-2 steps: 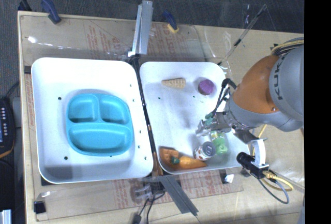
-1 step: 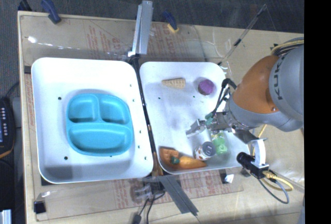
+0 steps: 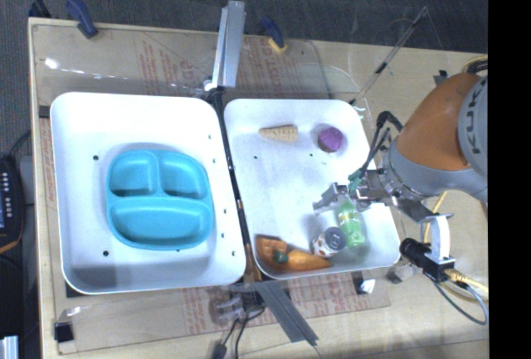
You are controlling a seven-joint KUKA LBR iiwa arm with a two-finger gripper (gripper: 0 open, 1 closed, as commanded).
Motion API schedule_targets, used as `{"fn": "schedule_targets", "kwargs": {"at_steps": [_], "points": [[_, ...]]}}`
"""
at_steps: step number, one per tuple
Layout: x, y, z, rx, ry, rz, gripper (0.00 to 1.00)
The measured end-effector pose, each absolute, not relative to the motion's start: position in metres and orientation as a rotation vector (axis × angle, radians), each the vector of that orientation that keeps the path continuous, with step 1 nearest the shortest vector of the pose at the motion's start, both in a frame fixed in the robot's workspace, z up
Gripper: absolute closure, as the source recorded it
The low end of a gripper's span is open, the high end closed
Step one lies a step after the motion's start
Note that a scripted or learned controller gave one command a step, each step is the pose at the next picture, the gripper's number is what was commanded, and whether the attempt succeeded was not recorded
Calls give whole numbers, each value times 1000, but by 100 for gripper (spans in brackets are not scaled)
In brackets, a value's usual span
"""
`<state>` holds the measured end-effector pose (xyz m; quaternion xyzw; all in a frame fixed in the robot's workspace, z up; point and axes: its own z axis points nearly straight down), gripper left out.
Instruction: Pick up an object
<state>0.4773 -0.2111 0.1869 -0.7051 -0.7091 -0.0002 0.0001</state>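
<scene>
Camera view: the grey arm reaches from the right, its tool (image 3: pixel 336 204) low in the right bin (image 3: pixel 274 175), its fingers spread, gripping nothing. Just below it lie a green bottle (image 3: pixel 352 229) and a small can (image 3: pixel 330 241), beside an orange carrot (image 3: pixel 290 256). A cone (image 3: pixel 279 133) and purple ball (image 3: pixel 330 138) sit farther back. A blue divided tray (image 3: pixel 159 198) rests in the left bin (image 3: pixel 75 183).

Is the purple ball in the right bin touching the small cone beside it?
Apart. The camera view shows bare white bin floor between the purple ball and the cone, both near the far wall of the right bin.
</scene>
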Motion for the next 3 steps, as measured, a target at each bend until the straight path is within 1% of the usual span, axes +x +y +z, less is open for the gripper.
{"fn": "schedule_targets", "kwargs": {"at_steps": [1, 2, 3], "points": [[478, -209, 95, -2208, -2233, 0, 0], [480, -209, 106, -2205, -2241, -1, 100], [480, -209, 106, -2204, -2241, -1, 0]]}}
